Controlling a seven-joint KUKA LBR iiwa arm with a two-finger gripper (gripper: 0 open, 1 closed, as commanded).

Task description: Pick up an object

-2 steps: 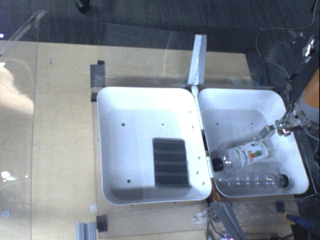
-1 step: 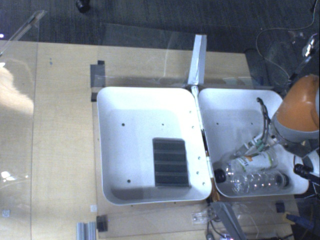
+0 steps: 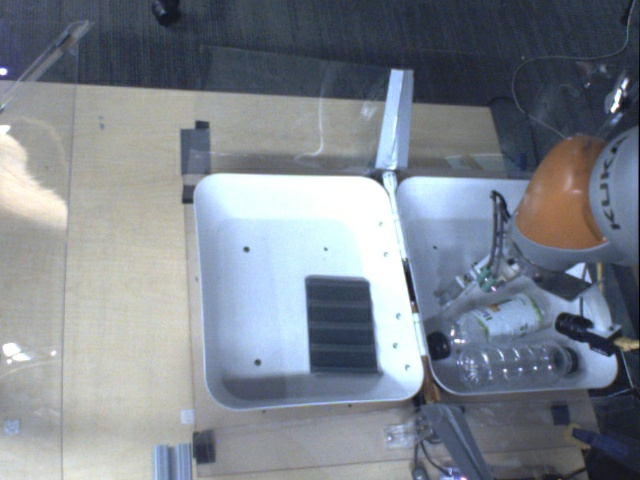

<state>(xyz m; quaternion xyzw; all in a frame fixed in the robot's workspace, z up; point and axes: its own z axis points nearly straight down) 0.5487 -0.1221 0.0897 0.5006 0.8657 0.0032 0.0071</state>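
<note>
The gripper [image 3: 487,280] sits low in the right bin [image 3: 425,218], apparently above two clear plastic bottles [image 3: 510,360]; whether anything is gripped cannot be told. Risk: smooth round bottles may roll or slip. A ribbed black block [image 3: 341,324] lies in the left bin [image 3: 230,268].

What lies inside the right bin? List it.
The right bin holds a clear plastic bottle lying on its side and a labelled bottle above it. The arm covers the far corner.
</note>
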